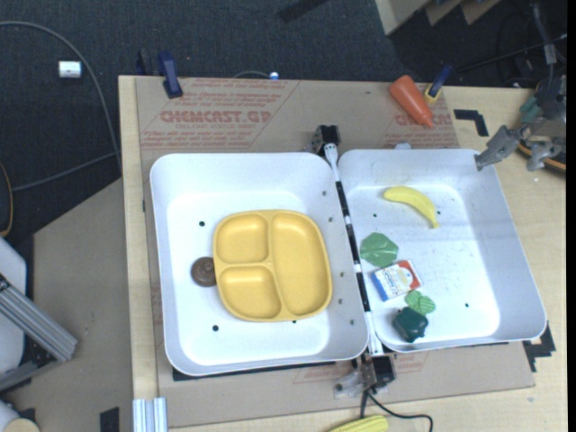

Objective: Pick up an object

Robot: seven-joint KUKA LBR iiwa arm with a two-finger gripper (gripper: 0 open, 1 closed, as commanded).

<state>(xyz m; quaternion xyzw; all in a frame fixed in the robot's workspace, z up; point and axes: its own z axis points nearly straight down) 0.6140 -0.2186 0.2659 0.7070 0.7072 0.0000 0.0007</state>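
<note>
The right bin (504, 268) holds a yellow banana (411, 202) near its back. Below the banana lie a green leaf-shaped piece (379, 248), a small red, white and blue packet (396, 281) and two small green pieces (414, 317) near the front wall. In the left bin (180, 196) sits a yellow divided plate (271, 265), with a brown round piece (203, 271) at its left edge. My gripper (502, 145) hangs over the right bin's back right corner, well away from all these objects, and I see nothing in it.
An orange object (411, 101) lies on the bench behind the right bin, next to a blue clamp (438, 83). Another blue clamp (167, 74) sits at the bench's back left. A black latch (327, 139) joins the bins at the back.
</note>
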